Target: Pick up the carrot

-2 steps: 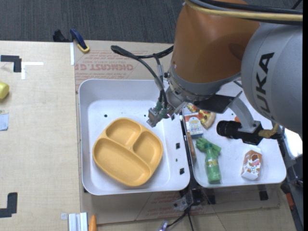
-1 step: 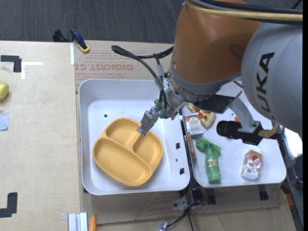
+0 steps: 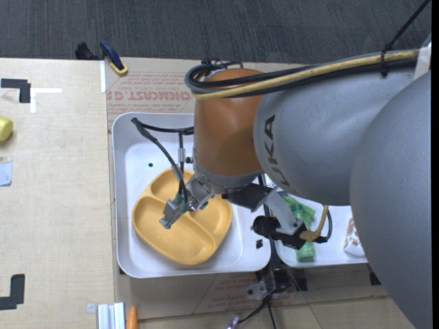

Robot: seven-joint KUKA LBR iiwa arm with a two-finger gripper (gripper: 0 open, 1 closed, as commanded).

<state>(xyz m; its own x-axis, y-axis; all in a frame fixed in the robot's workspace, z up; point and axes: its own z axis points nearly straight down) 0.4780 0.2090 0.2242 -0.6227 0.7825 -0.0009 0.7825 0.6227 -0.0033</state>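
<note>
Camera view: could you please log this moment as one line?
gripper over yellow plate | left bin | green items in right bin

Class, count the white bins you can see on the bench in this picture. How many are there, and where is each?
2. The left bin holds a yellow divided plate, under the gripper. The right bin is mostly covered by the arm; more bins could be hidden.

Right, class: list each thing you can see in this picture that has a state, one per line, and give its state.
gripper: low over the yellow plate, fingers unclear
yellow plate: flat in the left bin
left bin: holds the plate
green items: in the right bin, partly hidden by the arm
</note>
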